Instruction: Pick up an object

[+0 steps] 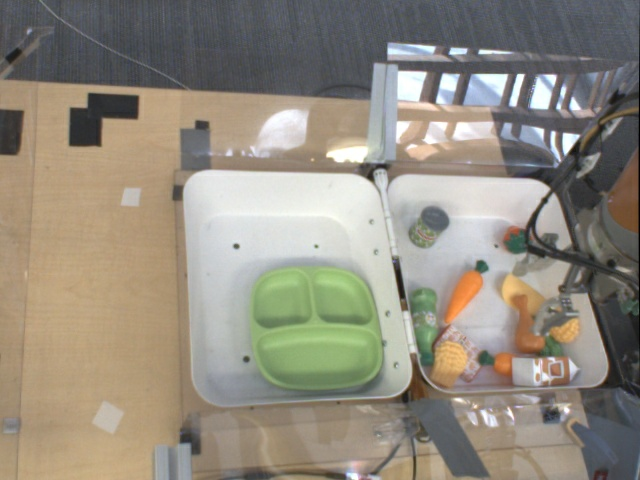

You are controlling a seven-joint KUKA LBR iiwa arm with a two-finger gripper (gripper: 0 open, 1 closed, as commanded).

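The right bin holds several toy foods. Among them are a small can, a carrot, a green vegetable and a yellow checked piece. Further right lie a yellow wedge, an orange curved piece and a white bottle with an orange label. My gripper hangs low over the bin's right side, right beside the orange curved piece and a small yellow corn-like piece. Whether it touches either one is unclear.
The left bin carries a green divided plate. A small red-orange toy sits near the right bin's far right wall. Cables and the arm's body crowd the right edge. A metal rail stands behind the bins.
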